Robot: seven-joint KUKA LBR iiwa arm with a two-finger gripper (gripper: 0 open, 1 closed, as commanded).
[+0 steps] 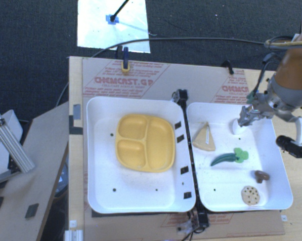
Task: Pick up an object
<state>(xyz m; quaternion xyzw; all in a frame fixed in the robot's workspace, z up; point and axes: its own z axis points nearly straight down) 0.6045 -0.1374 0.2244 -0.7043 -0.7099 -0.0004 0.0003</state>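
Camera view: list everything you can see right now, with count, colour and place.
Bins: two, white, side by side on the bench.
Divided plate: one, yellow, in the left bin.
Wedge: one, tan, right bin near the divider.
Leafy vegetable toy: one, green, middle of the right bin.
Small lump: one, brown, right bin's right side.
Cookie: one, speckled tan, right bin's near corner.
Small white object: one, under the end effector.
End effector: one, grey, over the right bin's far side.

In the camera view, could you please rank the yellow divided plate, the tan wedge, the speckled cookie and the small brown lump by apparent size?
1. Yellow divided plate
2. Tan wedge
3. Speckled cookie
4. Small brown lump
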